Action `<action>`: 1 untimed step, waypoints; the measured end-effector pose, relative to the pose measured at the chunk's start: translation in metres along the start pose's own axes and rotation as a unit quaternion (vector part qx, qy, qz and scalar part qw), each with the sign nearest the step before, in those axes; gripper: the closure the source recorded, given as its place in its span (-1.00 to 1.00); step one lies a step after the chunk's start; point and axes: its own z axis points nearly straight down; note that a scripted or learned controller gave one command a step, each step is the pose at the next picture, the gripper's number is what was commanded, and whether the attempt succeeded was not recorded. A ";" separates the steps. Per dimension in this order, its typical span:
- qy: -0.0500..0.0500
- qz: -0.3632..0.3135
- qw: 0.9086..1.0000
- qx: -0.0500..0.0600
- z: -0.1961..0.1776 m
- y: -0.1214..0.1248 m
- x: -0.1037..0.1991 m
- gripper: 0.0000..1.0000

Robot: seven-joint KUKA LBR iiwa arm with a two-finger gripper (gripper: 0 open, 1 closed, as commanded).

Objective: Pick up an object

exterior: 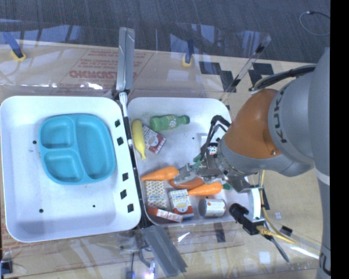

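While reaching in from the right across the right bin (pixel 140 211), hung low over the clutter in its near half. Nearest along that bin's front wall: lay a red wrapper (pixel 168 215), with a small metal can (pixel 212 207) on its side just to the right. Just behind those, sat two printed snack packets side by side, a checkered packet (pixel 155 193) and a carton-like packet (pixel 180 200), touching each other. Next back, lay three carrots in a loose row: left carrot (pixel 160 174), middle carrot (pixel 186 183) and right carrot (pixel 207 189), the middle one touching both neighbours. Hovered right over the middle carrot: the gripper (pixel 196 168), close above or against it; could not tell whether spread apart or closed, nor whether anything was caught in it. Behind and to the right, bulked the orange band (pixel 252 131) and the grey arm (pixel 299 121). Farther back by the bin's left wall, lay a banana (pixel 138 138) lengthwise, touching a small red-and-white packet (pixel 154 139). Beyond, lay a green bottle (pixel 168 121) on its side near the far wall. Off to the left, held a blue divided tray (pixel 76 147) in the middle of the left bin (pixel 11 173).
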 end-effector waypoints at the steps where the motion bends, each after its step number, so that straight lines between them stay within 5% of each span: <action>1: 0.000 0.053 0.999 -0.003 0.054 0.001 0.037 -1.00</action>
